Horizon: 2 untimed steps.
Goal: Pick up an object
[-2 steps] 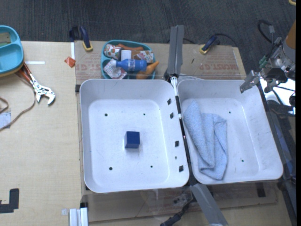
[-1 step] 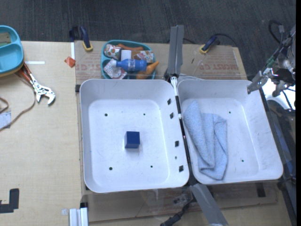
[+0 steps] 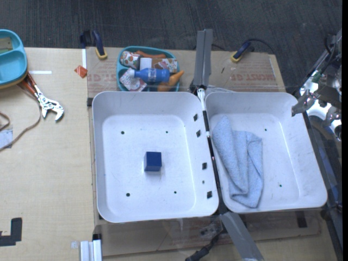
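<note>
Blue block (image 3: 153, 161) in left bin (image 3: 109, 197), towel (image 3: 239, 165) right

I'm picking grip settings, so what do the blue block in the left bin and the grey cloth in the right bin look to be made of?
The blue block looks rigid, perhaps plastic or painted wood: flat faces, crisp edges, an even matte colour. The grey cloth looks like soft terry towelling: it lies in loose folds with a fuzzy surface.

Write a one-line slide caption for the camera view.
Blue cube in the left bin, grey towel in the right bin, gripper at right edge.
</note>
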{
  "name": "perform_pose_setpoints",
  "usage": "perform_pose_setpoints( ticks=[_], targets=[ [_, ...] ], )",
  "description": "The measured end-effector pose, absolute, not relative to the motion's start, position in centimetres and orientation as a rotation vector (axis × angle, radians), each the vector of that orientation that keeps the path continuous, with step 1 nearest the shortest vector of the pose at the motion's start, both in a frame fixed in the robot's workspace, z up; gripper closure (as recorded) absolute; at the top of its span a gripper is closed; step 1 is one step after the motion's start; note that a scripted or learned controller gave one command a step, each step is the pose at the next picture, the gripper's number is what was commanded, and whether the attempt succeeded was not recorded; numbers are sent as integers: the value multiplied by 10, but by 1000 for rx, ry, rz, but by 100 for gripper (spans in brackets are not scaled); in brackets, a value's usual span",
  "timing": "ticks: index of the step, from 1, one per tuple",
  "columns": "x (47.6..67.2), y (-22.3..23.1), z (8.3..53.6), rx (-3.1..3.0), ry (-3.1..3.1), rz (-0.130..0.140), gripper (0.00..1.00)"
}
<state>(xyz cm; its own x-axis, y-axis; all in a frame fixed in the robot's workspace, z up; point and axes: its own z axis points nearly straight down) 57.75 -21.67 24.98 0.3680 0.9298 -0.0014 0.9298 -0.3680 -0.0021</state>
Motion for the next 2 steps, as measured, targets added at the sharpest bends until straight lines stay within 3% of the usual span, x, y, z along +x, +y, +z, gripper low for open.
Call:
perform_pose_setpoints(
  ticks=[1,2],
  targets=[
    [593,-211,260,-2753,-1513,3,0],
    [580,-207,261,-2928,-1132,8,0]
  ],
)
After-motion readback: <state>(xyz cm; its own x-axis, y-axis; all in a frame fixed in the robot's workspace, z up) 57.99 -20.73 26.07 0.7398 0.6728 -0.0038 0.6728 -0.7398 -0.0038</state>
